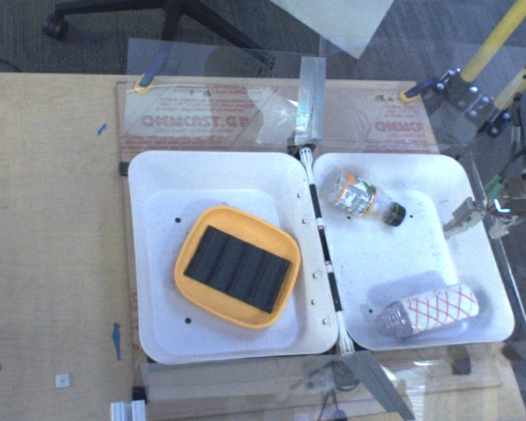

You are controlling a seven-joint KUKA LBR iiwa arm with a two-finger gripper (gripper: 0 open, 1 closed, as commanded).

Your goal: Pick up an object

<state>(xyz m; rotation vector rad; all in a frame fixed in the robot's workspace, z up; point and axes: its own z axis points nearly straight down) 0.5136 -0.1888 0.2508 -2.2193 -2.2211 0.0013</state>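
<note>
In the left bin (158, 191) lies a yellow-orange square dish (237, 266) with a black ribbed pad in it, turned a little at an angle. The right bin (421, 253) holds two things. A small clear bottle (355, 194) with an orange and green label lies on its side near the back, and its black cap (394, 214) points right. A clear container with a red criss-cross pattern (431, 310) lies on its side near the front edge, with its grey end to the left.
A ridge with screws (324, 253) divides the two bins. A clear plastic sheet and an upright metal strip (310, 99) stand behind them. Small metal fittings (478, 213) sit at the right bin's right rim. A yellow pole (500, 29) and clamps stand at the far right.
</note>
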